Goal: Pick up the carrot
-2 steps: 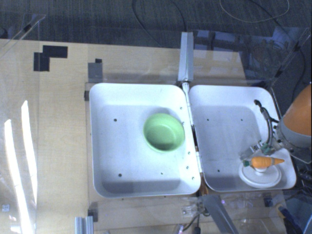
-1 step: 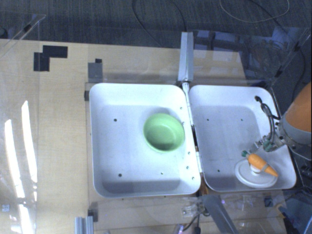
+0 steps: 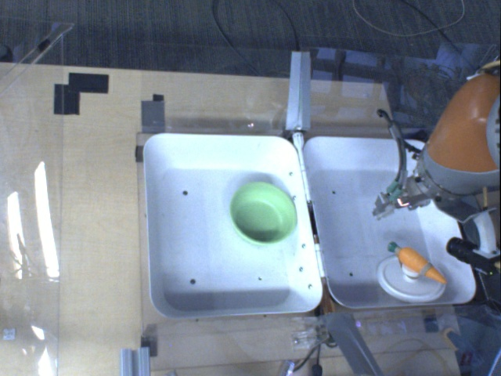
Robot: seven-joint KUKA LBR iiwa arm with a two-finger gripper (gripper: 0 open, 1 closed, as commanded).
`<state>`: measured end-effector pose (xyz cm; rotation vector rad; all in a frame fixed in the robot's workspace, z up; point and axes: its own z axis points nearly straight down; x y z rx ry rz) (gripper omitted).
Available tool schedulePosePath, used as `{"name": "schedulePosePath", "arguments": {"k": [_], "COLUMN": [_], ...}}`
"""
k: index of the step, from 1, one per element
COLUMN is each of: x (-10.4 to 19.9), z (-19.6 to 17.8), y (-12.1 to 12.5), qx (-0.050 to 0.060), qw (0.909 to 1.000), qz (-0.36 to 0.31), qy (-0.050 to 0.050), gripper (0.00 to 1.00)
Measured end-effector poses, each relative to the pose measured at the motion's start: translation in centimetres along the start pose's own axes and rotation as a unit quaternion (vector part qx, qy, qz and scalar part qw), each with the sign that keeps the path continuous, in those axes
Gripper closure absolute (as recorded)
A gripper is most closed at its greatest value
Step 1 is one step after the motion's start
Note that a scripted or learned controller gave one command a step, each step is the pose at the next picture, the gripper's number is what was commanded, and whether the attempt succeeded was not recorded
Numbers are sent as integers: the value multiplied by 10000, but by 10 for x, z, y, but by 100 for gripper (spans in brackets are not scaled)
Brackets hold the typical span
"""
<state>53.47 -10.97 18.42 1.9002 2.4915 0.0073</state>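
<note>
The hand [image 3: 389,201] hovers in the right bin [image 3: 344,210]; whether it's released or clenched, I cannot tell. The carrot [image 3: 416,262] lies toward the near edge, on a white disc [image 3: 410,283], its long axis slanting, green top nearest the hand.

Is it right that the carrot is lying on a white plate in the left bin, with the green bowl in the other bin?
Not quite. The bins are swapped. In the camera view the carrot lies on the white plate in the right bin, near its front corner, and the green bowl sits in the left bin. The rest stands.
</note>
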Motion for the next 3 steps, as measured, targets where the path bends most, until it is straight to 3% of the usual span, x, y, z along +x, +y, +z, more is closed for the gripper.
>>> {"name": "schedulePosePath", "arguments": {"k": [1,2,3], "x": [0,-54,-71], "z": [0,24,93], "y": [0,-27,-65], "qx": [1,18,-13], "qw": [10000,9993,9998], "qz": [-2,361,-205], "qy": [-1,2,-15], "gripper": [0,0,0]}}
